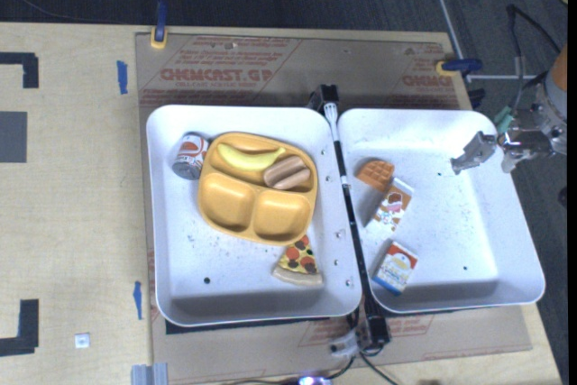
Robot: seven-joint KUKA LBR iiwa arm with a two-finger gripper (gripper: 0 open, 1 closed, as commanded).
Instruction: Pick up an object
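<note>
A yellow divided plate [257,198] sits in the left bin, middle-left of the frame, holding a banana [245,158] and a hot dog [287,172]. A can [187,156] lies beside it; a pizza slice [298,261] lies below. In the right bin: a waffle [375,172] and two small cartons [391,205] [394,269].

Left bin [171,284]: divided tray [252,207], can [188,156] left of it, pizza slice [298,259] in front.
Right bin [505,275]: waffle [375,171], two cartons [393,203] near divider.
</note>
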